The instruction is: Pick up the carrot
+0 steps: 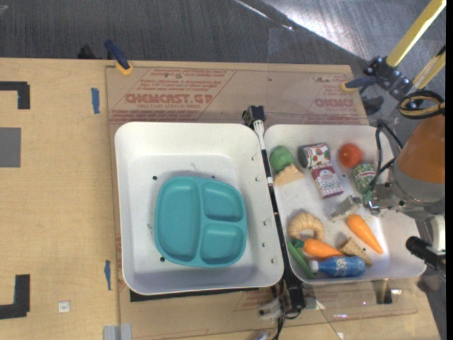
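Note:
An orange carrot (320,248) with a green leafy end lies near the front of the right bin (403,261), between a croissant (306,224) and a blue bottle (340,265). A second orange, carrot-shaped piece (364,233) lies just to its right, slanting toward the front right. My gripper (355,204) hangs low over the middle of the right bin, just above that second orange piece and up and to the right of the leafy carrot. Nothing shows as held in it.
The right bin also holds a green vegetable (280,156), a small can (316,154), a red carton (328,181), a tomato (350,154) and a green can (364,176). A teal divided plate (199,221) sits in the left bin (134,190).

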Robot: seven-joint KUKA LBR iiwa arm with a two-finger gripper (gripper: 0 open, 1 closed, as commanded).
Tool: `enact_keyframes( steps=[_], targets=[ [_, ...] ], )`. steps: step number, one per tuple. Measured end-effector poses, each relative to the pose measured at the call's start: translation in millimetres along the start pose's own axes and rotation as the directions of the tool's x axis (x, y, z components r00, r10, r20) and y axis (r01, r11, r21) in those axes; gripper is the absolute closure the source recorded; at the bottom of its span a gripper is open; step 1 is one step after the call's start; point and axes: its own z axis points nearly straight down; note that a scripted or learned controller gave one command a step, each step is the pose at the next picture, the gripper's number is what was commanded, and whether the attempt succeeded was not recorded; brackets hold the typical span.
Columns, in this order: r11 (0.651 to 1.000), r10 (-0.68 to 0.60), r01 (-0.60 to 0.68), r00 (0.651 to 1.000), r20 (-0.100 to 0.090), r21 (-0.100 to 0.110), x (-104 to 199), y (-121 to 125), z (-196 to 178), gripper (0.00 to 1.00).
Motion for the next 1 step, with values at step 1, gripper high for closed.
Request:
enact_keyframes(
  steps=[1],
  targets=[
    [1.000, 0.003, -0.003, 1.000, 0.002, -0.004, 0.1, 0.9, -9.4, 1.00]
  ],
)
